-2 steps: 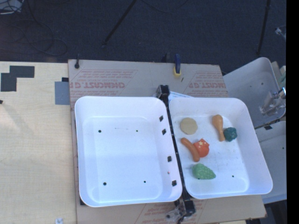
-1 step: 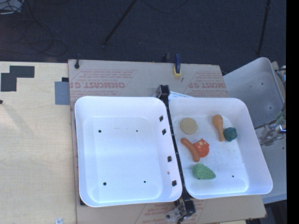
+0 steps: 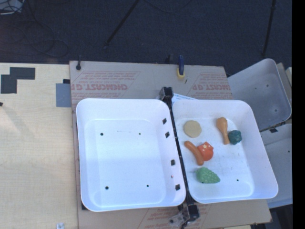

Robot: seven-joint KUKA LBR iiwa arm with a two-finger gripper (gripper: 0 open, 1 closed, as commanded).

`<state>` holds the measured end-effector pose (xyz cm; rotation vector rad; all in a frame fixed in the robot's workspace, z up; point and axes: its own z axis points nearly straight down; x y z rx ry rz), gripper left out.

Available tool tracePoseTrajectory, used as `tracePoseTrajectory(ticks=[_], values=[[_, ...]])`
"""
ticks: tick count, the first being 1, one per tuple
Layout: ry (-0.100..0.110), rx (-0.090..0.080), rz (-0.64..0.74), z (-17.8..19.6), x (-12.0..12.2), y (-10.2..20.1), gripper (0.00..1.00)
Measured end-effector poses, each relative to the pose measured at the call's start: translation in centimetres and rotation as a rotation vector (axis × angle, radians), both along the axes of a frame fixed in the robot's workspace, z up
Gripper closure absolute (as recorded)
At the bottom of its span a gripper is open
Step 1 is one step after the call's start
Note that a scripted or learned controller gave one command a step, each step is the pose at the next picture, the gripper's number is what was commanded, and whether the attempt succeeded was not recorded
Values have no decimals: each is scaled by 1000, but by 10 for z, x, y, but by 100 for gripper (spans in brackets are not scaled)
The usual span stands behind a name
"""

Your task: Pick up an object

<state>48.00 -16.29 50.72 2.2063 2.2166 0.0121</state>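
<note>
Gripper: we cannot tell how far open it is, nor whether it has hold of anything.
Right bin (image 3: 240,168): we see all six loose things lying on its white floor, none stacked on another.
Orange stick (image 3: 193,151): a sausage-like piece near the bin's middle; its long axis runs on a slant from upper left to lower right, with the lower end pointing towards the green lump.
Red block (image 3: 207,150): a small red-orange piece with a pale spot on top, touching the orange stick on its right side.
Drumstick (image 3: 222,129): tan-orange, lying nearly up and down in the view; the thick end points to the far wall and the thin end to the near wall, leaning slightly right.
Teal lump (image 3: 234,137): dark blue-green and knobbly, just beside the drumstick's thin end on the right.
Beige disc (image 3: 192,128): round, flat and pale, left of the drumstick and apart from it.
Green lump (image 3: 208,176): bumpy, wider than tall, tapering to the right, nearest the near wall.
Left bin (image 3: 124,156): white, touching the right bin along a row of black clips.
Cardboard sheet (image 3: 119,82): we see it under both bins, with a blue and yellow clamp (image 3: 180,67) at its far edge.
</note>
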Motion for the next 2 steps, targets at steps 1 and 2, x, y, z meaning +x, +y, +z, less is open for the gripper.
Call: tracePoseTrajectory(ticks=[1,2], values=[[35,10,-4,-231,-6,7,100],[8,4,1,-119,-3,52,100]])
